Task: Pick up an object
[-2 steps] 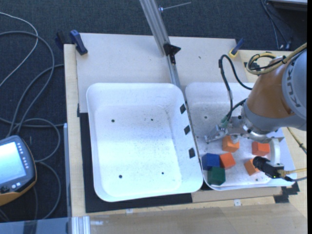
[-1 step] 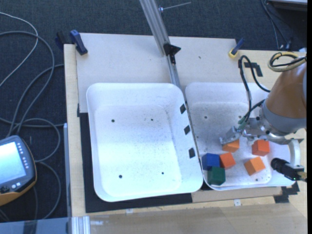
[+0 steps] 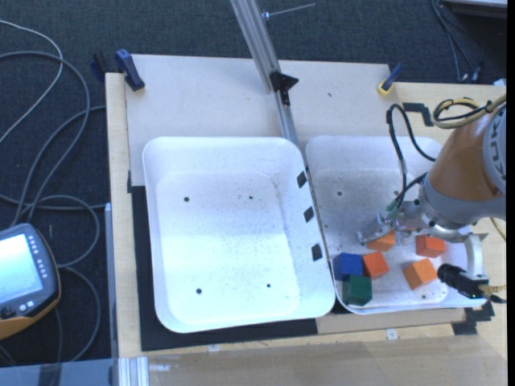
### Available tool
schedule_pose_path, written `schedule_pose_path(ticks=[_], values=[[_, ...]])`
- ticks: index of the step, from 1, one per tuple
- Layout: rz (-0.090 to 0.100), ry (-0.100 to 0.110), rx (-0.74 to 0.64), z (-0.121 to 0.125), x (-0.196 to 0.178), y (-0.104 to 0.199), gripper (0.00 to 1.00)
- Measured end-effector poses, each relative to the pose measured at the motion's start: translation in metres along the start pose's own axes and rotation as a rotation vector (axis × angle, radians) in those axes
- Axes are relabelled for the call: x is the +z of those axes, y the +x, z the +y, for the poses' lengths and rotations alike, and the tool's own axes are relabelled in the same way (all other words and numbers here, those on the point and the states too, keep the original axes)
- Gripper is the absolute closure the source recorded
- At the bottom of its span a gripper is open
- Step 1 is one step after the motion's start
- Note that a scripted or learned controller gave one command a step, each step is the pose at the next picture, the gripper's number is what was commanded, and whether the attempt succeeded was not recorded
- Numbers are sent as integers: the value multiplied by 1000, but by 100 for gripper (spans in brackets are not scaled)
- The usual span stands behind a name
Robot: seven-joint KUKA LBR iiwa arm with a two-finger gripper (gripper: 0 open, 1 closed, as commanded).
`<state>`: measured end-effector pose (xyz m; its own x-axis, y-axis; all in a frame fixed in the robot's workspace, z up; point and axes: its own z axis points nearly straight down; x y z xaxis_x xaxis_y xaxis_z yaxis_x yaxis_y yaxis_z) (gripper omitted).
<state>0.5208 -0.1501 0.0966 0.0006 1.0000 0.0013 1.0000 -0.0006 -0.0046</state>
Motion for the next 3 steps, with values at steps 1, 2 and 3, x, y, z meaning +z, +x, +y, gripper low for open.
schedule_pose_path(ticks=[1,2,3], values=[[0,-4,-1,1,-14,1,100],[3,-6,-9,39,-6,73,100],[2,-15,-10,77,-108,149,100]])
